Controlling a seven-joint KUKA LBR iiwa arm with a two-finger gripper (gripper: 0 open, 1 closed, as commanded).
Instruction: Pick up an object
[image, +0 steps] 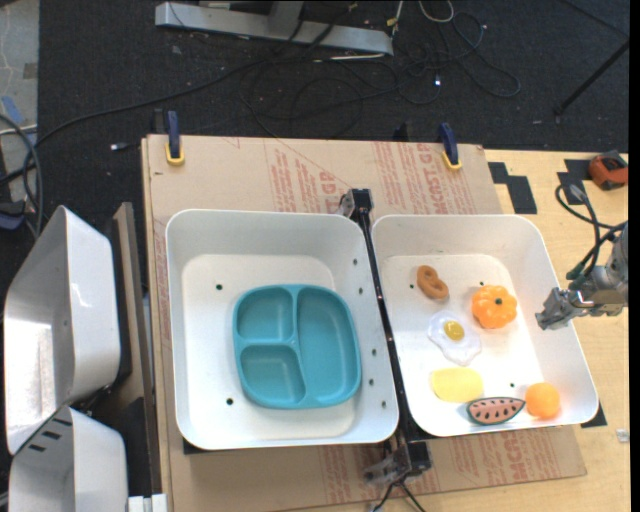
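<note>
The right bin (527, 236) holds several toy foods: a brown pretzel-like ring (433, 282), an orange pumpkin (494, 307), a fried egg (455, 337), a yellow flat piece (457, 384), a watermelon slice (496, 409) and an orange ball (543, 400). My gripper (556, 308) hangs over the right rim of this bin, just right of the pumpkin and apart from it. Nothing shows between its tips.
The left bin (190, 300) holds a teal divided tray (297, 346). A black divider bar (378, 300) runs between the bins. Both bins rest on a cardboard sheet (300, 170) held by yellow clamps. White containers (55, 320) stand at the far left.
</note>
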